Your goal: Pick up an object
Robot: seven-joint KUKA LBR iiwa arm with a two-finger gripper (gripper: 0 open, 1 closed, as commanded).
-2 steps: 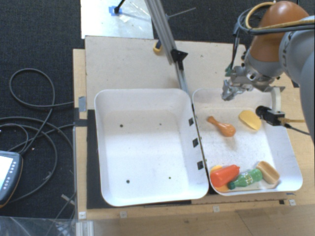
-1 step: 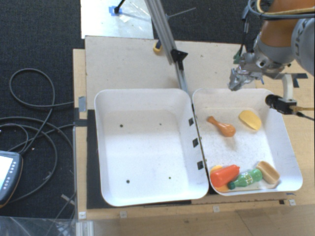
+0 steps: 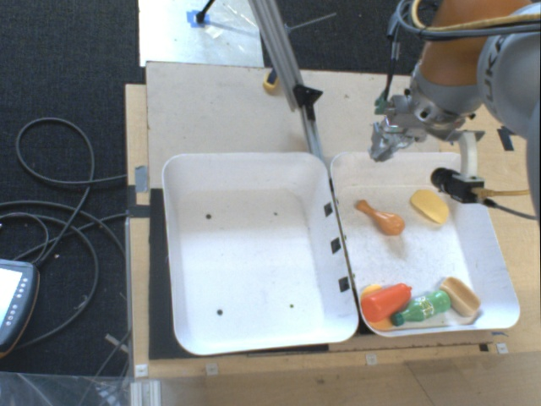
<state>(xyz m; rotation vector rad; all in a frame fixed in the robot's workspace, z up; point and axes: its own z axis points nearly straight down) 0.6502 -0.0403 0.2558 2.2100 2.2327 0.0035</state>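
Observation:
The right bin [image 3: 494, 265] holds an orange drumstick-shaped toy [image 3: 380, 217] and a yellow wedge [image 3: 429, 206] near its middle. Along its near edge lie a red pepper-like toy [image 3: 386, 299], a green bottle [image 3: 422, 308] and a tan bun-shaped piece [image 3: 461, 296]. My gripper [image 3: 383, 149] hangs above the far left corner of that bin, up and to the left of the drumstick, and I see nothing between its fingers.
The left bin [image 3: 182, 252] sits beside the right one, and a row of black clips [image 3: 335, 245] marks the shared wall. A grey pole [image 3: 283, 53] slants across the bench behind the bins. Cables [image 3: 51, 193] lie on the floor at the left.

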